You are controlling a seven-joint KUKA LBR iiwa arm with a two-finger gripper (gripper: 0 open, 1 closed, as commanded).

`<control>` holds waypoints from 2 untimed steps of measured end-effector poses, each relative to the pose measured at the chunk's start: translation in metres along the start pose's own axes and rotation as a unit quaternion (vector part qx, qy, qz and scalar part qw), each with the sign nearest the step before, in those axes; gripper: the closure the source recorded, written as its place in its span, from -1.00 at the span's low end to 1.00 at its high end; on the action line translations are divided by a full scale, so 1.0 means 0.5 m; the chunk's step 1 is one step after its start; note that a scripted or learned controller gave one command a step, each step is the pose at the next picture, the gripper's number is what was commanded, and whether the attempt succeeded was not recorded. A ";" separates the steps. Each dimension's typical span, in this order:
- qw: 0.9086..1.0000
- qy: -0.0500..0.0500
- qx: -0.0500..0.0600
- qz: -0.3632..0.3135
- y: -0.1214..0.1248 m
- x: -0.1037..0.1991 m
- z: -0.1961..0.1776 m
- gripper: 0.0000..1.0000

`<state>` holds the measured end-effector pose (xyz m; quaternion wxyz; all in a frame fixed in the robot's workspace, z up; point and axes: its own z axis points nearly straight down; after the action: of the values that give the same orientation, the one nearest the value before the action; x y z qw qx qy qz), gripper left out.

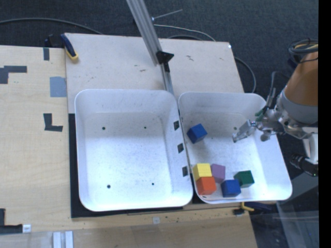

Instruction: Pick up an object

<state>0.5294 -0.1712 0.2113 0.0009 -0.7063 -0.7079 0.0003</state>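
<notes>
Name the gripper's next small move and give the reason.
Probably a short move toward the lone blue cube. The gripper sits over the right bin, level with that cube, with bare floor between them. The other cubes crowd the near corner, touching one another, so the lone one looks the easier pick.

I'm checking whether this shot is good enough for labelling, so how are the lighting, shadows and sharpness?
Camera view: lighting is even, with no harsh glare on the white bins; the blocks, such as the lone blue block, cast only soft, short shadows; the whole frame is slightly soft, and the end effector looks blurrier than the blocks, so its fingers are hard to read.
</notes>
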 end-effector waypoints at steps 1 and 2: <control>1.000 0.002 0.004 -0.001 -0.042 0.112 0.137 -1.00; 1.000 -0.001 0.000 0.001 -0.044 0.067 0.118 -1.00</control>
<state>0.5074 -0.1376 0.1521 0.0006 -0.7071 -0.7071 0.0007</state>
